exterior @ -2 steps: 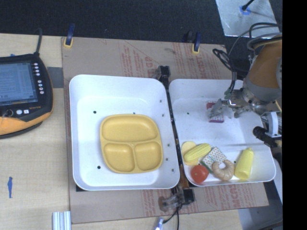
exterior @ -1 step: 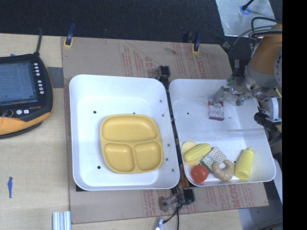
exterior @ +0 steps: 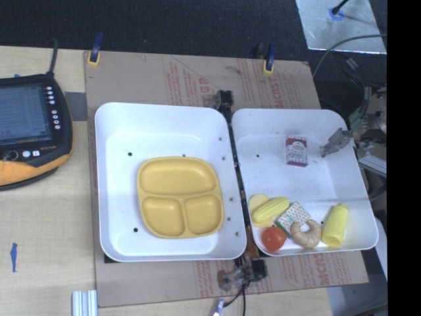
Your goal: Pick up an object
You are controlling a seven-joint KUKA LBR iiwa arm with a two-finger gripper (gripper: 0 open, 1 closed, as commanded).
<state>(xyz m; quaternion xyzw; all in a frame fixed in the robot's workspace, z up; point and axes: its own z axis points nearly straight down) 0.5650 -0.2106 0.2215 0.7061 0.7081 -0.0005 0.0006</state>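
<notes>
Nearest us, the toy food huddles in the right bin's [exterior: 355,176] near corner: a tomato [exterior: 273,239], a corn cob [exterior: 270,209], a pretzel [exterior: 306,234] and a yellow bottle [exterior: 335,224], all touching or just beside one another. Left, a yellow divided plate [exterior: 179,197] lies in the other bin [exterior: 105,176]. Farther back a small red carton [exterior: 297,151] lies alone. The pincer [exterior: 334,143] hovers near it at the right rim; whether it is open or closed we cannot tell. We judge a grab into the cluster could slip or nudge neighbours; the carton looks safer.
</notes>
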